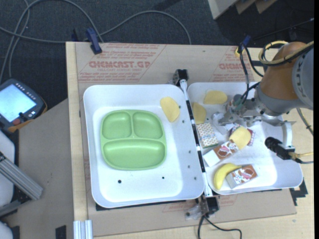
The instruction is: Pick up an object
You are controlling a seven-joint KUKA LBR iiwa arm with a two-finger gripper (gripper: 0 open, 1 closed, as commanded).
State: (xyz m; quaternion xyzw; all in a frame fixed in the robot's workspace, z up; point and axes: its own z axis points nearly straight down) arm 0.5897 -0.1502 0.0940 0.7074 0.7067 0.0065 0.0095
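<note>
Gripper [230,117] sits low in the right bin [286,176], hanging from the grey arm [286,83] with its orange band; I cannot tell from this slanted overhead view how it is set or whether it grips anything.

Just below it and to its right lies a yellow block [240,137], tilted, very close to the metal tip. Below it and slightly left I see a patterned packet [206,133], and beneath that a red and white carton [227,150]. Just left of it rests a pale yellow chip [199,113], and just above it another yellow piece [215,97] near the bin's far wall.

Further below it, toward the near edge, a banana [223,174] curves beside a small brown box [242,175], the two touching.

Left of it, across the divider, I see the left bin [99,183]. A yellow slice [170,108] lies near its top right corner, and further left a green divided plate [133,139] sits flat in the middle.
</note>
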